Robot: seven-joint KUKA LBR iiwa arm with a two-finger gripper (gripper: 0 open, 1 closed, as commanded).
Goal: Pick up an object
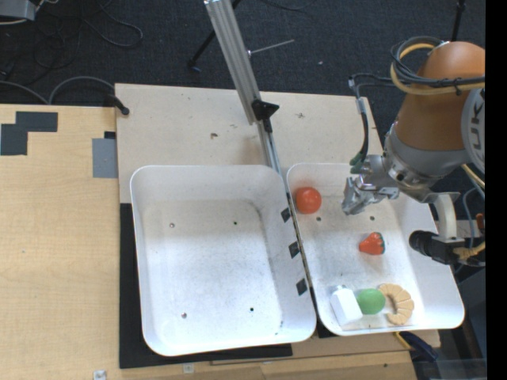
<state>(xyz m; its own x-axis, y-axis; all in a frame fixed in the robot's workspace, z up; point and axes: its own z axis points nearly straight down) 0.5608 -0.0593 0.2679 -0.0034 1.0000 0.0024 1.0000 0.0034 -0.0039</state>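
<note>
Just left of hand (356,202): orange ball (307,200).

Pale wooden bench (190,125) under two white bins (210,260), side by side.

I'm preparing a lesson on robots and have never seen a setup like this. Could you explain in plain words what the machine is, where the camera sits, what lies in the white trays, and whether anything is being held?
The picture comes from one camera fixed above a bench, looking down at a slant. The machine is a robot arm, grey with an orange band, reaching in from the right. At its tip is a two-finger gripper, its hand for picking things up.

Two shallow white trays sit side by side. The left tray is on the picture's left. The right tray holds a red ball, a small red fruit-like toy, a green ball, a white block and a tan pastry-like toy.

The gripper hangs over the right tray, beside the red ball. Nothing shows between its fingers, so nothing is held.
</note>
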